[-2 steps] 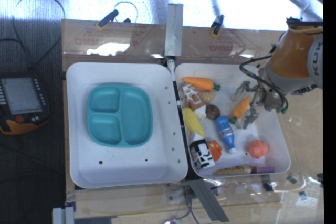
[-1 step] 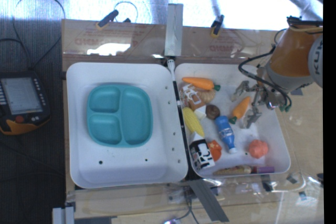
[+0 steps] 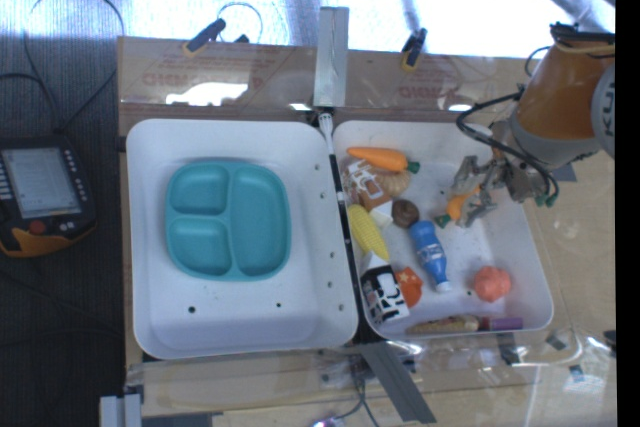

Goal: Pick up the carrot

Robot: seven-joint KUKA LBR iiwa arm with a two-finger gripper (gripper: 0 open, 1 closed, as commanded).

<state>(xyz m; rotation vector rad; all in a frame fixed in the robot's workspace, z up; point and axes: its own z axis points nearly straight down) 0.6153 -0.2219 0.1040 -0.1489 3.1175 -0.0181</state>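
Observation:
The carrot, orange with a green top at its right end, lies at the back of the right bin, close to the divider. My gripper hangs over the right side of that bin, well to the right of the carrot, with its grey fingers pointing left and standing apart. Nothing sits between them. A small orange piece lies just by the lower fingertip.
Around the carrot lie a brown-and-white packet, a corn cob, a dark round item, a blue bottle, a black-and-white can and a red-orange ball. The left bin holds a teal divided plate.

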